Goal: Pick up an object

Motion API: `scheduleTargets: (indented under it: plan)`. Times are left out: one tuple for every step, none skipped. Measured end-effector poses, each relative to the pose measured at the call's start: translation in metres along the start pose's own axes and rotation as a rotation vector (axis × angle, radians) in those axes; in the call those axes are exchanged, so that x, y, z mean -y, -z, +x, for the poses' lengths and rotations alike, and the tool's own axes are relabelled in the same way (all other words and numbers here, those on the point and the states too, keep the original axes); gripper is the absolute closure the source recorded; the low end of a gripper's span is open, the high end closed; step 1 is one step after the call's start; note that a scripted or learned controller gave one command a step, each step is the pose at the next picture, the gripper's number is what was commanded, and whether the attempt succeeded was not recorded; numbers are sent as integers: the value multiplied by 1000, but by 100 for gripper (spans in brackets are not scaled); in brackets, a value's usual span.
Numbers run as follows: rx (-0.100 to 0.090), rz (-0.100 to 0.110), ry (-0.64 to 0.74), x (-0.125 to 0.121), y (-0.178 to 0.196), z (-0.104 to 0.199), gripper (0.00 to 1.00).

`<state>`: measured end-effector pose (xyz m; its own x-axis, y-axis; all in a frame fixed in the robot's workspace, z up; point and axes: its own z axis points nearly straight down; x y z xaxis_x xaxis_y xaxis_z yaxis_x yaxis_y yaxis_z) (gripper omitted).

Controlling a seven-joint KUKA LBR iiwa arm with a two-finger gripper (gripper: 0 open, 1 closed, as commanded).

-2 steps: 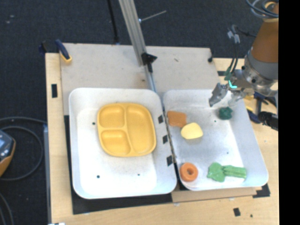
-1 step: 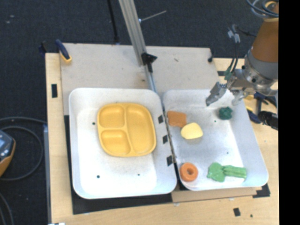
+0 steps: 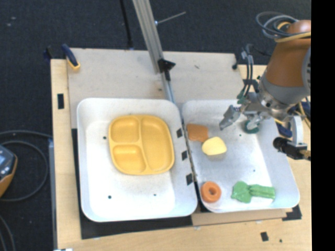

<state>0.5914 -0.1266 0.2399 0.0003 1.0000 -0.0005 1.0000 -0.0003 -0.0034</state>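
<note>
Orange ring point(image 3: 211, 191): lies at the near edge of the right bin point(image 3: 272, 156), close to the divider between the bins.
Green toy point(image 3: 253, 192): flat on the floor of that bin, just beside the orange ring, toward the arm's side.
Yellow lump point(image 3: 214, 146): mid-floor of the right bin, beyond the orange ring.
Brown piece point(image 3: 197, 133): touching the yellow lump on its far side, against the bin's wall by the divider.
Gripper point(image 3: 244, 118): hangs over the far part of the right bin, apart from the yellow lump, with nothing between its fingers; whether the jaws are apart or together cannot be told.
Left bin point(image 3: 94, 192): holds a yellow divided plate point(image 3: 141, 143).
</note>
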Motion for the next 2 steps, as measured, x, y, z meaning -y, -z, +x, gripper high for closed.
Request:
scheduleTargets:
  plan:
    - [1, -1, 0, 3, -46, -8, 0]
    - [1, -1, 0, 10, -94, -16, 0]
